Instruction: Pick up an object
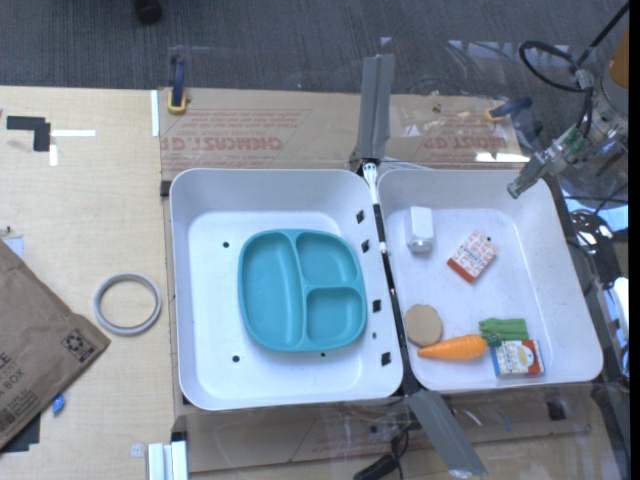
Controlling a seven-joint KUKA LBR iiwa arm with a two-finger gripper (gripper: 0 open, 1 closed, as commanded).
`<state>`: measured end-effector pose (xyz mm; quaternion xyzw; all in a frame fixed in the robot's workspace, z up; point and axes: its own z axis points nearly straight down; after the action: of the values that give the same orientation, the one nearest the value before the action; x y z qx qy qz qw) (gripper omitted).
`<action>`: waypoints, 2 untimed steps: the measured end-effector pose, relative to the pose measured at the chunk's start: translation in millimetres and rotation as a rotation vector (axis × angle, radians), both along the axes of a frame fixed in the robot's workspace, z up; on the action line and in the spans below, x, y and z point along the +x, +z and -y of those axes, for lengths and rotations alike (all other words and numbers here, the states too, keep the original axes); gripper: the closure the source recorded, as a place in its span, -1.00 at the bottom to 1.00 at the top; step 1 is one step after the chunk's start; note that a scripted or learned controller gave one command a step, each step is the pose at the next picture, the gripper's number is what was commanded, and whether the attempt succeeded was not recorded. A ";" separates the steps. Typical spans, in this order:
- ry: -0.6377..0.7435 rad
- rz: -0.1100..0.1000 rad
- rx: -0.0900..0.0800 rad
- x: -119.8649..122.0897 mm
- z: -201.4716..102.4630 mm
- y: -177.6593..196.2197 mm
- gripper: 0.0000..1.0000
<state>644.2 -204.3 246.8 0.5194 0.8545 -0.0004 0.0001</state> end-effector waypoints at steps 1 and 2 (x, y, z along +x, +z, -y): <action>0.063 0.010 -0.002 -17.2 -23.8 -149.4 -1.00; 0.068 0.010 0.000 -22.5 -13.3 -149.5 -1.00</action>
<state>621.7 -191.0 97.3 0.4902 0.8716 0.0020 0.0045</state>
